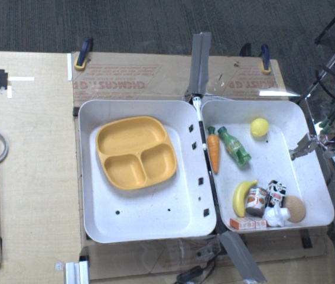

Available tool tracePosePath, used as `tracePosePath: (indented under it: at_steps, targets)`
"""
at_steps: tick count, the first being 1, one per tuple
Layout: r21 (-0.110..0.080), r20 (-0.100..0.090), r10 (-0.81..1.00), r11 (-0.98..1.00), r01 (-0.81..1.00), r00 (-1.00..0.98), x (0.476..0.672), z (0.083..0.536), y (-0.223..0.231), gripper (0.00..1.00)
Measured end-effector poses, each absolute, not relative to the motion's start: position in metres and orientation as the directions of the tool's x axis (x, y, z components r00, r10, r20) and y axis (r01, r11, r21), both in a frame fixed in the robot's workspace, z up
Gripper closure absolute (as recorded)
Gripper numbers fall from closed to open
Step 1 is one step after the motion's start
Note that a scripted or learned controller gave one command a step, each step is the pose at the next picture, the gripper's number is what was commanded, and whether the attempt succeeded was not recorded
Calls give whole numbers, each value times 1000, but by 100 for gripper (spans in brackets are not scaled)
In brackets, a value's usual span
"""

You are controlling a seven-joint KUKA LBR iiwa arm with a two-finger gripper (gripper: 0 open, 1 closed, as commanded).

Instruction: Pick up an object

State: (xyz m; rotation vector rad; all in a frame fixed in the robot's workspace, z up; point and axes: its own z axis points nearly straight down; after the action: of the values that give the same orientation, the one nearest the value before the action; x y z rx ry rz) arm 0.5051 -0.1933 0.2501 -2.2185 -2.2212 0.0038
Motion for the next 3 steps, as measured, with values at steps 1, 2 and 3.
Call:
tracePosePath:
  at_steps: [1, 2, 3]
  targets:
    - [-4, 1, 1000, 30, 1000, -30, 491, 159, -118, 0]
    - [-1, 0, 968, 250, 968, -250, 483, 191, -84, 0]
    - [-2, 1, 896, 445, 896, -445, 477, 91, -98, 0]
